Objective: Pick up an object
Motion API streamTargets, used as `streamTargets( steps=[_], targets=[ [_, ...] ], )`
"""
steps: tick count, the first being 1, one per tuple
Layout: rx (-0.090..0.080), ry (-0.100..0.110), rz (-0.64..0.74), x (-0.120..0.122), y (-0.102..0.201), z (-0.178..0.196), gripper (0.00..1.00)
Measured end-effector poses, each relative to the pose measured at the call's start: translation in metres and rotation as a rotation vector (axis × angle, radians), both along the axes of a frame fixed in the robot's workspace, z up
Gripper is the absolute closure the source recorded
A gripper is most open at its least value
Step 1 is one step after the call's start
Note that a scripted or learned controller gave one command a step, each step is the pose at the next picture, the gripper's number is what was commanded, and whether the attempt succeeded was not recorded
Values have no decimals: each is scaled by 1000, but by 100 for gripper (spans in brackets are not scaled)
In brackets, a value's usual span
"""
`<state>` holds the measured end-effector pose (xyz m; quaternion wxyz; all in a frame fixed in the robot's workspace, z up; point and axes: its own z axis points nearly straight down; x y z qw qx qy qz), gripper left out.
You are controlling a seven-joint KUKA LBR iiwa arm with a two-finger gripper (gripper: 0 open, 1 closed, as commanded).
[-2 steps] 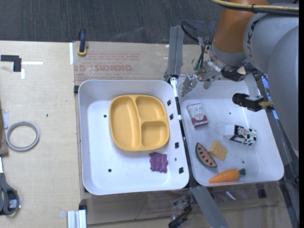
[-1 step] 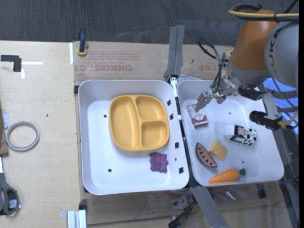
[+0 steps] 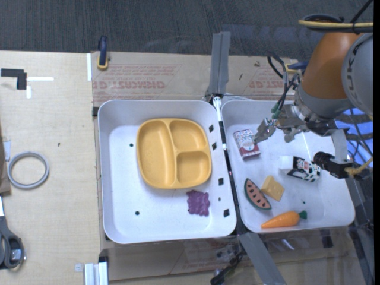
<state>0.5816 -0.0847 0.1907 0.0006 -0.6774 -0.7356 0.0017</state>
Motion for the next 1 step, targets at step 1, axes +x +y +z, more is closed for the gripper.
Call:
streamTargets(
  steps=[1],
  targets=[
    [-1,1,-443,-10,-38,-34,0]
  ],
)
